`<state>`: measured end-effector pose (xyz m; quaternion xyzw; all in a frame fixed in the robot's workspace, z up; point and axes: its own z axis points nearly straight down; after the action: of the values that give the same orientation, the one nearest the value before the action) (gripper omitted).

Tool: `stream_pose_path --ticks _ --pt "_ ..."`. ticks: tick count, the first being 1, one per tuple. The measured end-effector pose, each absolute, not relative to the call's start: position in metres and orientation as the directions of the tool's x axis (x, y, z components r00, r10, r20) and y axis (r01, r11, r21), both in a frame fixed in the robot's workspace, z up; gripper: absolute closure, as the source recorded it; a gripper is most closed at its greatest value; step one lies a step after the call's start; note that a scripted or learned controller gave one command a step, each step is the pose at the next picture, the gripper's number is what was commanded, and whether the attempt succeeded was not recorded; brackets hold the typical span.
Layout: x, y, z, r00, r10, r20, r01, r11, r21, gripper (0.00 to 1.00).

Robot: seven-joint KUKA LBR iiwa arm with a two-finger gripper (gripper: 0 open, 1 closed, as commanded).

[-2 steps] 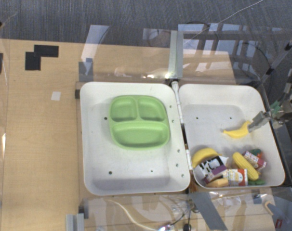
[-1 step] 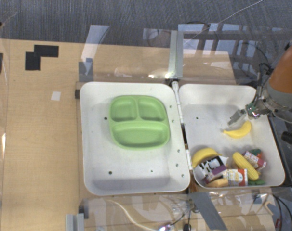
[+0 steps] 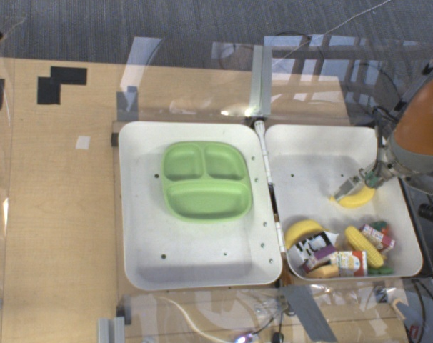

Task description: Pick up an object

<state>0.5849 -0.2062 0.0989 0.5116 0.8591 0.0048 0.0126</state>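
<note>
End effector down at small yellow plastic banana in right white bin; finger state unclear, lift not yet done.

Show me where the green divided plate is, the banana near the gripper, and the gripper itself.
green divided plate (image 3: pixel 206 181): camera view, on the ridge between its compartments.
banana (image 3: pixel 357 199): camera view, middle of its yellow curve.
gripper (image 3: pixel 352 186): camera view, at its fingertips, just above the banana.

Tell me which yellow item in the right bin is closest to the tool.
The yellow banana lying alone mid-bin, right at the tool. The other yellow pieces sit in the clutter at the bin's near edge.
</note>
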Motion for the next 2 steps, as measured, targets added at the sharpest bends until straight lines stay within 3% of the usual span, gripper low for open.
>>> stream_pose_path --ticks 1,2 --pt "0.657 -0.193 0.098 -0.631 0.776 -0.021 0.776 0.631 0.016 0.0" --pt "0.644 -0.177 0.089 -0.641 0.767 -0.01 0.767 0.641 0.008 0.0"
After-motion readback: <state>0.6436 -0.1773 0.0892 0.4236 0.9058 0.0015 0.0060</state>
